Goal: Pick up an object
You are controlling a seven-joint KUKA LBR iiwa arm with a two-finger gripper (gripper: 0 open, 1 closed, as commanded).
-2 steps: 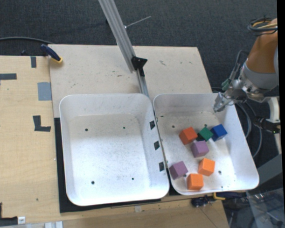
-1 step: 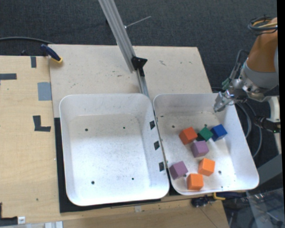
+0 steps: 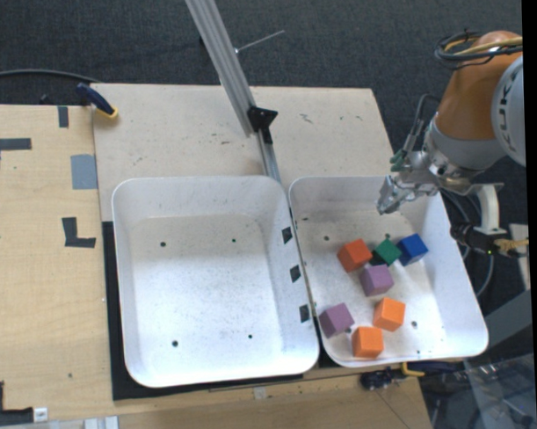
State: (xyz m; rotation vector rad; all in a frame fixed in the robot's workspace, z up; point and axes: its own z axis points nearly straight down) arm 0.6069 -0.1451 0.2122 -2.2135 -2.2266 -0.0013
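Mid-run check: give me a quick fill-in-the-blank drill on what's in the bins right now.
1. All the cubes lie in the ____ bin.
2. The green cube sits between an orange cube and the ____ cube.
3. The number of orange cubes in view is ____.
4. The gripper hangs over the right bin's ____ edge.

Missing words: right; blue; three; far

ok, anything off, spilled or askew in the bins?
Nothing stands out. All seven blocks sit inside the right bin: none spilled or on a rim. The gripper hangs above that bin's far end.
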